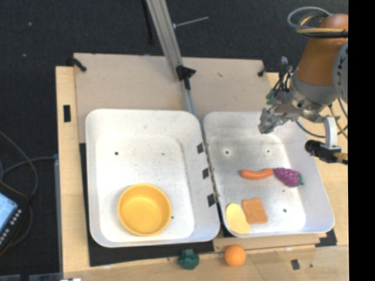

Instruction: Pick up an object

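Both white bins [146, 157] looked like smooth, faintly speckled plastic; the yellow bowl [145, 209] was glossy plastic. The bench [135, 84] seemed matt brown board, the slanted pole [167, 31] ribbed metal, the arm's orange band [319, 57] shiny

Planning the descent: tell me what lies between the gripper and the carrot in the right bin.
Nothing visible does. The gripper hangs over the right bin near its far edge; bare bin floor separates it from the carrot. The purple toy lies beside the carrot's right end.
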`<state>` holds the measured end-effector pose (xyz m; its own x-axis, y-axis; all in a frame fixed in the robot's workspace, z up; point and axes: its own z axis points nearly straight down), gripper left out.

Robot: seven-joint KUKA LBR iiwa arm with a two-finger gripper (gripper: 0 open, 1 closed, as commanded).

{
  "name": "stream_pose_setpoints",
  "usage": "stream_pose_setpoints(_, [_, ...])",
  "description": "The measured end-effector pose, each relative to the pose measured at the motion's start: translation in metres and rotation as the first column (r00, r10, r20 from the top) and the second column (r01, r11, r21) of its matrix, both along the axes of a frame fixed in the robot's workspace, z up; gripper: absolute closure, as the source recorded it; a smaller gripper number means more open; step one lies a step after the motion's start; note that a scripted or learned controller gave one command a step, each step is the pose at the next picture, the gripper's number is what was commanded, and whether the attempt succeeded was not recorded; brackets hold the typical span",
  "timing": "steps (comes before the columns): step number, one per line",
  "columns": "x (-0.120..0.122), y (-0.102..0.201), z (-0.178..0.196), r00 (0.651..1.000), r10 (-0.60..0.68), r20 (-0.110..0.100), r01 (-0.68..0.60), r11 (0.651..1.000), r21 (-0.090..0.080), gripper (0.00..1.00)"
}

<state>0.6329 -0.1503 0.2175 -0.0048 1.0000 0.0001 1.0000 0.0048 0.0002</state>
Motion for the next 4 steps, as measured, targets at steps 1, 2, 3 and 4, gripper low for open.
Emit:
stream_pose_setpoints(1, [-0.033, 0.047, 0.001, 1.000, 0.001, 0.000, -0.001, 1.000, 0.000, 1.00])
stream_pose_setpoints(2, [-0.054, 0.083, 0.007, 1.000, 0.001, 0.001, -0.001, 1.000, 0.001, 1.00])
stream_pose_setpoints(3, [-0.078, 0.127, 0.003, 1.000, 0.001, 0.000, -0.001, 1.000, 0.001, 1.00])
stream_pose_setpoints(4, [-0.098, 0.174, 0.002, 1.000, 0.002, 0.000, -0.002, 1.000, 0.002, 1.00])
